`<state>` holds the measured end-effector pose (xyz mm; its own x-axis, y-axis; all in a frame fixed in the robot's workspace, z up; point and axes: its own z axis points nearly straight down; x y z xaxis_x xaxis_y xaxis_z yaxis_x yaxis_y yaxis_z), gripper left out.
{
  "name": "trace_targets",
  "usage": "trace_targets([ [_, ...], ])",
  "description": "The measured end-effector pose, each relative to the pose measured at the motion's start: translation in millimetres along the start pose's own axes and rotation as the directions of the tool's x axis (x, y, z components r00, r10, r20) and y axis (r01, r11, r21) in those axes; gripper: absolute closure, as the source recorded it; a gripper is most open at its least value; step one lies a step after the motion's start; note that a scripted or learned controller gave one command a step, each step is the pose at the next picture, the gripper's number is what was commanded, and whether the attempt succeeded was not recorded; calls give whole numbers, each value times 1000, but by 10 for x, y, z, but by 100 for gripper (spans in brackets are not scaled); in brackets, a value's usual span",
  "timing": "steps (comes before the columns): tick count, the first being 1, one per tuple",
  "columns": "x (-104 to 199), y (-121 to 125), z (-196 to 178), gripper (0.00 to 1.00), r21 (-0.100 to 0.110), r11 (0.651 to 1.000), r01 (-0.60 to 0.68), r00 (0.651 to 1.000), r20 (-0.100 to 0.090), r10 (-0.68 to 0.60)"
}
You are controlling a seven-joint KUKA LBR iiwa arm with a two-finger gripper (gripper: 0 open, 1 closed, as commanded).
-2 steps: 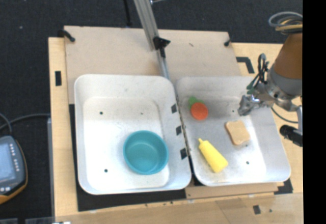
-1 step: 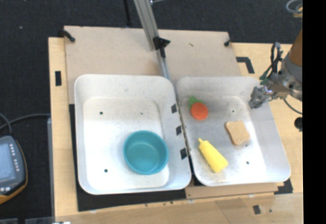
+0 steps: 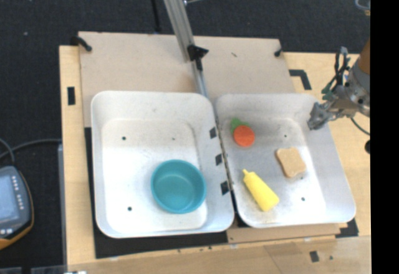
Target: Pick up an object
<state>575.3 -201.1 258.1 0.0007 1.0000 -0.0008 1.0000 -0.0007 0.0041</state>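
Two white bins (image 3: 100, 111), one teal bowl (image 3: 178, 187), one carrot (image 3: 244, 134), one sponge (image 3: 291, 162), one yellow bottle (image 3: 260, 190).

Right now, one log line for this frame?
gripper: over right bin's far-right rim, holding nothing | right bin: carrot, sponge, yellow bottle | left bin: teal bowl

Right bin, all left of and nearer the camera than the gripper (image 3: 316, 118): orange round carrot-like toy with green top (image 3: 243, 134), farthest left; tan rectangular sponge block (image 3: 292, 162), lying flat, closest to the fingers; yellow plastic squeeze bottle (image 3: 259, 190), on its side, nozzle pointing up-left. Teal round plastic bowl (image 3: 178, 186) upright in left bin, well apart.
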Motion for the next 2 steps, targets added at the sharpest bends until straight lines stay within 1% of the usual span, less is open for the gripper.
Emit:
trace_targets([
  [1,539,62,101,100,2,1000,7,1000,-1,-7],
  [2,1036,102,71,100,2,1000,8,1000,-2,-8],
])
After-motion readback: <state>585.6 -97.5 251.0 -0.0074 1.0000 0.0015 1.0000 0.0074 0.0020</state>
